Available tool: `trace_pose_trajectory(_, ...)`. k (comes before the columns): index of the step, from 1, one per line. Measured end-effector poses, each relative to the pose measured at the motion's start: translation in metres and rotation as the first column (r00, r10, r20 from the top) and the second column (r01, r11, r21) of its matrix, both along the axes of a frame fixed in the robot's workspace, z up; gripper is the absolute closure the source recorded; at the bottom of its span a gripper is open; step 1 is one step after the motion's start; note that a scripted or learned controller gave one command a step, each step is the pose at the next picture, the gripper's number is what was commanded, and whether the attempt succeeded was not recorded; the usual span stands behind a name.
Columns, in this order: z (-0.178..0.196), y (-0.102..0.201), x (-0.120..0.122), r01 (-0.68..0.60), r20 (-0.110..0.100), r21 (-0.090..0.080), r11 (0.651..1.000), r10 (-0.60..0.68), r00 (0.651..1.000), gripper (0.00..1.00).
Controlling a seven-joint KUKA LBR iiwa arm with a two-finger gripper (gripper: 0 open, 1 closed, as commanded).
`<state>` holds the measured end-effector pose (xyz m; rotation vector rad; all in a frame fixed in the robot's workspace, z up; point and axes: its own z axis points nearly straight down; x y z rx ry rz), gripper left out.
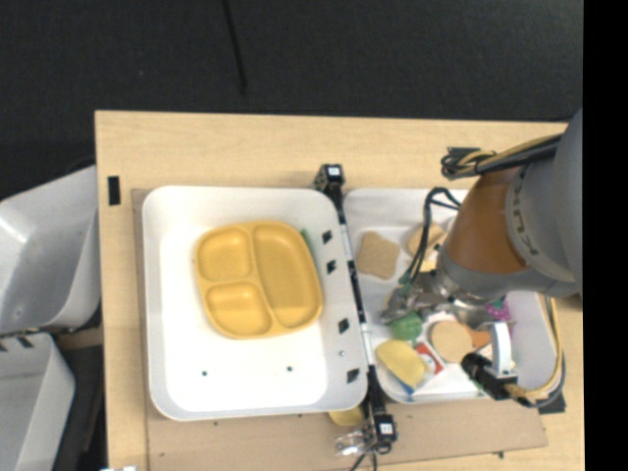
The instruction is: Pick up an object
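We see the arm (510, 224) reaching in from the right, wrist down over the right bin (392, 202). Gripper (410, 305) sits low among the clutter near the bin's middle, right over a green object (408, 326). Jaw state: we can't tell, since the wrist and cabling cover the tips and the view is blurry there; nothing visibly clamped.

Right bin contents we can make out: a tan square piece (378, 254) toward the far-left part, a yellow object (400, 361) at the near-left corner, a round tan item (450, 340) just right of it, and a small pink-purple bit (500, 312) near the right side. The green object touches or nearly touches the gripper; probably the target, but contact isn't clear.

Left bin (177, 361) holds a yellow divided plate (259, 278) with three compartments, lying flat, upper-middle of the bin. Both bins sit side by side on the wooden bench (245, 145).
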<state>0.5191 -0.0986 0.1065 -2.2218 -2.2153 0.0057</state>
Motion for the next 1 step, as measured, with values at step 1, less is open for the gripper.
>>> trace_pose_trajectory(1,0.0983,0.0621,0.0855,-0.012,0.019,0.0,1.0,0.012,1.0,1.0)
